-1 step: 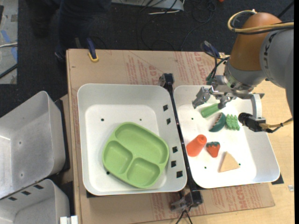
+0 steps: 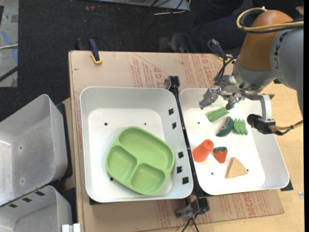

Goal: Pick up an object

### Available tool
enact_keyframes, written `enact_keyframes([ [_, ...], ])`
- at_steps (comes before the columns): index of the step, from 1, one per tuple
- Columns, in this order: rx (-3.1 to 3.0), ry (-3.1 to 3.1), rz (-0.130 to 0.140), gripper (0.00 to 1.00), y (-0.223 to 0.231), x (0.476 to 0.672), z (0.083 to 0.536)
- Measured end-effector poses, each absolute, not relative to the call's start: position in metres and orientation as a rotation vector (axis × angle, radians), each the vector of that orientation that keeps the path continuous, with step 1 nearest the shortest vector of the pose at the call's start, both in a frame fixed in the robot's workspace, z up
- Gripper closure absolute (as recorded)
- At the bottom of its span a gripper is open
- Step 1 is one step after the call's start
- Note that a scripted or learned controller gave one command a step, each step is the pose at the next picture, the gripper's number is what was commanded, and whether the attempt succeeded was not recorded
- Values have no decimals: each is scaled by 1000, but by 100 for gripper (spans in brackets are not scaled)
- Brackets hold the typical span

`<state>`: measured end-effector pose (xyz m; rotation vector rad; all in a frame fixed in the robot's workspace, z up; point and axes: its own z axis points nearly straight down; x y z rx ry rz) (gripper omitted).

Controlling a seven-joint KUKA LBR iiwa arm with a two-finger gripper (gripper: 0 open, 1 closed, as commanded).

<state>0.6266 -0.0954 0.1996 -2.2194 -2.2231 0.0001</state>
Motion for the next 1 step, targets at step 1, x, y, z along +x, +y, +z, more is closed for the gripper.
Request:
enact_keyframes([
  [1, -2221, -2219, 3, 0, -97, 629, 157],
])
